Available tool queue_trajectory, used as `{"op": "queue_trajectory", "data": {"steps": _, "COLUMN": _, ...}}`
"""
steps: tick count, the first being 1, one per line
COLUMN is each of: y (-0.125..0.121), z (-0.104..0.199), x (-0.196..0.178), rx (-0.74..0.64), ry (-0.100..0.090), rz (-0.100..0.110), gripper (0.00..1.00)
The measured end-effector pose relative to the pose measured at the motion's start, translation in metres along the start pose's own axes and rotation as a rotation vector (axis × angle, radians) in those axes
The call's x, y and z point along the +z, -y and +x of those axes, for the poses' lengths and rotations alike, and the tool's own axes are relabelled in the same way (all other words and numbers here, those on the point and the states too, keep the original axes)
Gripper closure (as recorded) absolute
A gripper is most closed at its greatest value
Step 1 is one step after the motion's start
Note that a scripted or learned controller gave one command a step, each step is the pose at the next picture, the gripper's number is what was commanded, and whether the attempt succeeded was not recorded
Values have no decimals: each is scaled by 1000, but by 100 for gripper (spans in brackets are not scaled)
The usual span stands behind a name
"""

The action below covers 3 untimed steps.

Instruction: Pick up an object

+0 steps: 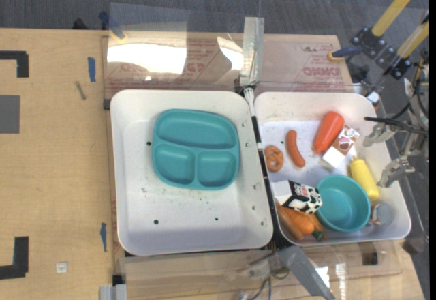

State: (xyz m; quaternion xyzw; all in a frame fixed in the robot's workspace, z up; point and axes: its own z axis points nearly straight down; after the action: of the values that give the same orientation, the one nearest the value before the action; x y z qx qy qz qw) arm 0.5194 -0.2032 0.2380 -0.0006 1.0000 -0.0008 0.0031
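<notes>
On the wooden surface sit two white bins side by side. Biggest is the left bin, which carries a teal divided tray lying flat near its middle. To its right, the right bin holds all the loose pieces, any of which could be the one to pick: a teal bowl toward the near right corner, an orange carrot tilted at the far side, a yellow bottle just beside the bowl, a black-and-white carton, a second orange piece at the near edge, a small sausage and a pretzel near the dividing wall. At that bin's right rim some thin metal parts of the gripper seem to show, but I cannot tell how it stands. Nothing looks lifted; every piece rests in the bin, so I'd judge the whole pick is left to do.
</notes>
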Motion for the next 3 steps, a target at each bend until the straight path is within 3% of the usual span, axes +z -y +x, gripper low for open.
{"op": "queue_trajectory", "data": {"steps": 1, "y": -21, "z": 11, "x": 139, "rx": 25, "ry": -13, "rz": -5, "gripper": 0}}
{"op": "queue_trajectory", "data": {"steps": 2, "y": -100, "z": -24, "x": 147, "rx": -19, "ry": 10, "rz": 0, "gripper": 0}}
{"op": "queue_trajectory", "data": {"steps": 3, "y": -100, "z": -102, "x": 148, "rx": -163, "ry": 9, "rz": 0, "gripper": 0}}
